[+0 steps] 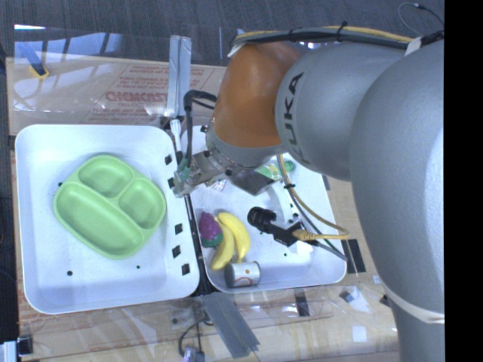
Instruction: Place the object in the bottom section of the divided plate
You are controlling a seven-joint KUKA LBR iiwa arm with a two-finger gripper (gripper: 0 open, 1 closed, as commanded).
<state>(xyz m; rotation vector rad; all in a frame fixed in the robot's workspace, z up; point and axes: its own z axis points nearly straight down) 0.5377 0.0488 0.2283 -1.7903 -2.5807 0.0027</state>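
A light green divided plate (111,204) lies in the left bin (45,277), with two small sections at its upper right and one long section along its lower left, all bare. My gripper (186,176) hangs low over the ridge between the two bins, at the right bin's upper left corner. A yellow banana (228,239) lies in the right bin (317,274), with a purple toy fruit (209,230) against its left side and a small can (243,273) on its side just below. I see nothing held by the gripper.
A green and white packet (272,171) peeks out from under the wrist in the right bin. The big grey arm and its orange band cover the right bin's upper half. A clear plastic sheet lies behind the bins.
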